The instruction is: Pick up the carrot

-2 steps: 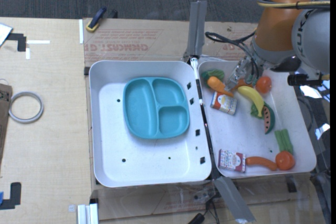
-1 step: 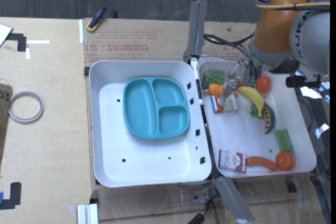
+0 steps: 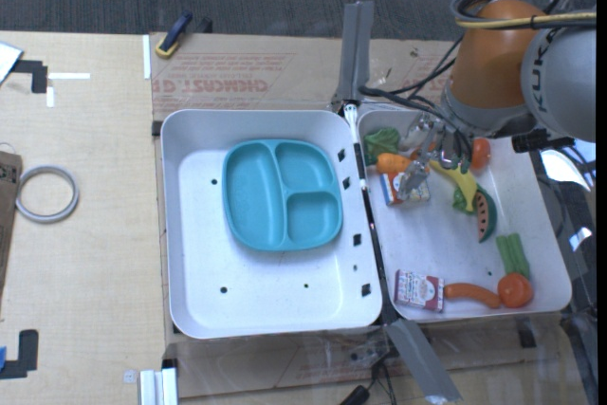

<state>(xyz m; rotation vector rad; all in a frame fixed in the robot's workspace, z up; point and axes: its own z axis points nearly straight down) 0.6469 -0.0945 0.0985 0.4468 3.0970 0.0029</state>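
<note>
Carrot [image 3: 391,163] lying just at nine o'clock of gripper [image 3: 414,180], long axis three-to-nine, jaw state impossible to tell

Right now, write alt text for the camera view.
The gripper hangs low over the right bin, at the carrot near its back left corner, among other toy foods. The left bin holds a blue divided plate.

We see even, bright overhead light; both white bins [image 3: 180,232] glare slightly, shadows stay soft, and the gripper [image 3: 417,171] looks a little blurred.
</note>
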